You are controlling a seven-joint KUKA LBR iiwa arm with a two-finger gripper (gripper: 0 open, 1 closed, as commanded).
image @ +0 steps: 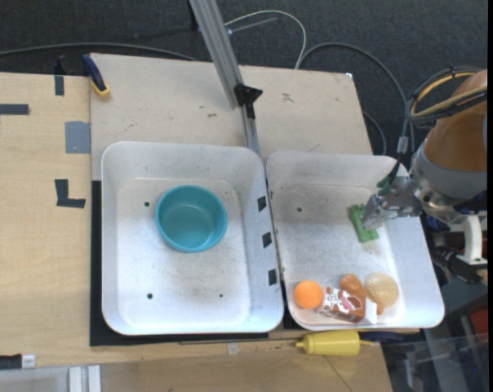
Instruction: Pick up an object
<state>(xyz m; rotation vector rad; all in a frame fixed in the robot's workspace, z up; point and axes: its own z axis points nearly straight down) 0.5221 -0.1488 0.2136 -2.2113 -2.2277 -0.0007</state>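
Grey and metal, the gripper (375, 216) sits low over the right bin (312, 170), reached in from the right and stopped directly above a small green block (363, 224) that lies on the bin floor near the right wall. Its tip meets the block's upper end, which suggests the block is the thing chosen for lifting; whether it is closed, parted, or has any hold on the block I cannot tell, since the parts blur together at that spot. The block looks as if it rests on the floor, tilted a little from the bin's edges, so I judge the pick as not yet proven. Being close to the wall, it leaves little room on that side, and a grasp there could slip or push the block against the rim. Along the near edge of the same bin a cluster lies packed together: an orange ball (308, 294), a red and white packet (342, 303), and two pale rounded things (380, 287) I cannot identify. They are well apart from the gripper, likely gathered there by the slope or by earlier drops. In the left bin (124, 300) a teal bowl (191, 218) stands upright alone, far from the arm. On the counter (34, 243) in front, a yellow bottle (332, 344) lies on its side just outside the right bin.
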